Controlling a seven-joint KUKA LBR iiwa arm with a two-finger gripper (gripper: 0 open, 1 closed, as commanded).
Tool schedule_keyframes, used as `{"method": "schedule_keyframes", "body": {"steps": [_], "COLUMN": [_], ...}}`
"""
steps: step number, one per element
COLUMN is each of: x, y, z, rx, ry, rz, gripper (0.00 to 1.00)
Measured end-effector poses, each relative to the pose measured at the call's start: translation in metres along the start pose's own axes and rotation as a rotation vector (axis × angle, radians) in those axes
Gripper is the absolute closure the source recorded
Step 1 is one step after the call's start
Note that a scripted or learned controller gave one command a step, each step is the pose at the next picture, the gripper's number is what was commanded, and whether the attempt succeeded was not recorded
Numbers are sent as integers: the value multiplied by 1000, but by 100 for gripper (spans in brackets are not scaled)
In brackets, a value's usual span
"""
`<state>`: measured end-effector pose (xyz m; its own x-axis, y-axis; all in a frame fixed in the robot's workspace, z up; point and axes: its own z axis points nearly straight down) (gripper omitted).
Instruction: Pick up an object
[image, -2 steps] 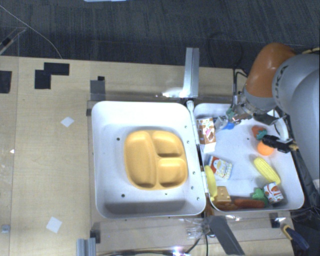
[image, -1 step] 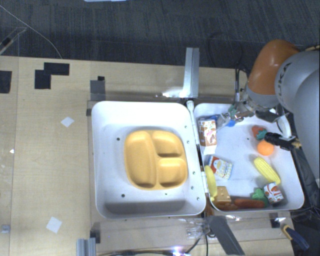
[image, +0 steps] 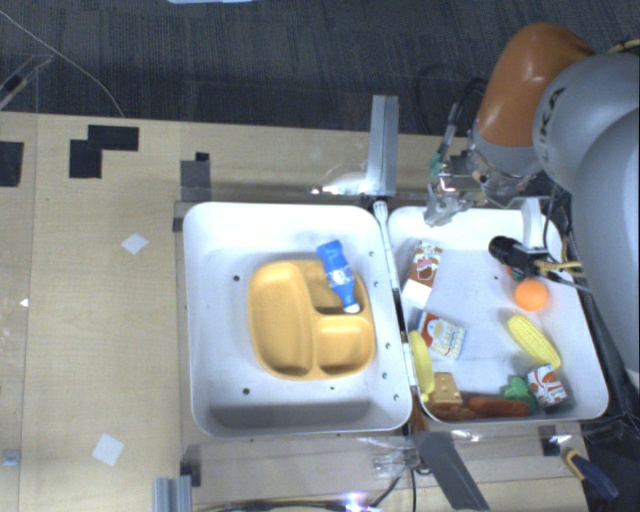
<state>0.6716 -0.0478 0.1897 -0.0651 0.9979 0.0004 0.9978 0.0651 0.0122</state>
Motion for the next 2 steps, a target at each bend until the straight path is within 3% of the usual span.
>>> {"method": "schedule_keyframes", "body": {"steps": [1, 2], "x": [-73, -138], "y": [-23, -54], "z": [10, 33], "rx": [6, 8], "ry": [-3, -4], "rz": [-37, 27], "gripper": [100, 100]}}
